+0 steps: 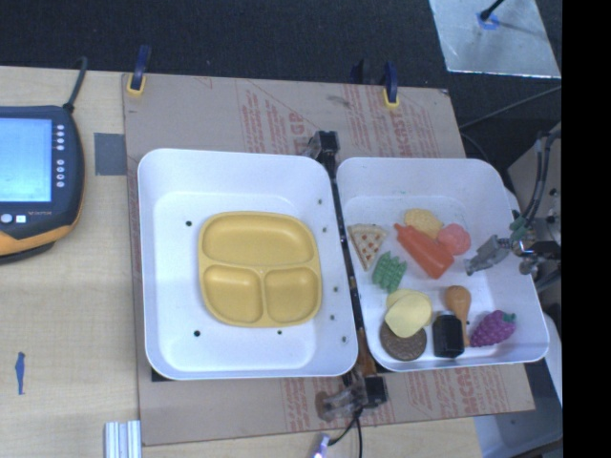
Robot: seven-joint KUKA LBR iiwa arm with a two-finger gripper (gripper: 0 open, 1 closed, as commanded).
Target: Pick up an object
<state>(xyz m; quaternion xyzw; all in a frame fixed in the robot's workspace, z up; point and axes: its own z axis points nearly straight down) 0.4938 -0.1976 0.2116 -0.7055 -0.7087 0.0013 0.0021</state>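
From the fixed camera above the bench, the right shallow white bin (pixel 377 175) holds a crowded scatter of toy foods, and the two-finger gripper (pixel 489 254) comes in at that bin's three o'clock edge. Its grey fingers (pixel 482 256) look slightly parted and hold nothing; nothing sits between them.

No single target is marked, so any piece in this bin may serve. Nearest the gripper, toward nine o'clock from it, are the pink rounded plastic piece (pixel 455 239) and the long red-orange carrot-like piece (pixel 422 249), which touch each other. A yellow rounded piece (pixel 422 221) lies just beyond them at the bin's twelve o'clock side. Toward six o'clock from the gripper are the brown drumstick-shaped piece (pixel 458 301), the purple grape cluster (pixel 492 328) and the black cylinder (pixel 447 336). Further toward nine o'clock sit the pizza slice (pixel 367 244), the green ridged piece (pixel 389 272), and a pale yellow lump (pixel 409 312) resting on a brown round cookie (pixel 402 343).

The left white bin (pixel 158 256) carries a yellow divided plastic tray (pixel 260 267) in its middle, well apart from the action.

The risks, as I judge them: the pieces are packed close, so descending fingers could land on two at once and wedge or push them aside. Rounded, smooth shapes may squirt out of a narrow pinch. Working so near the bin's wall, a finger could strike the rim.
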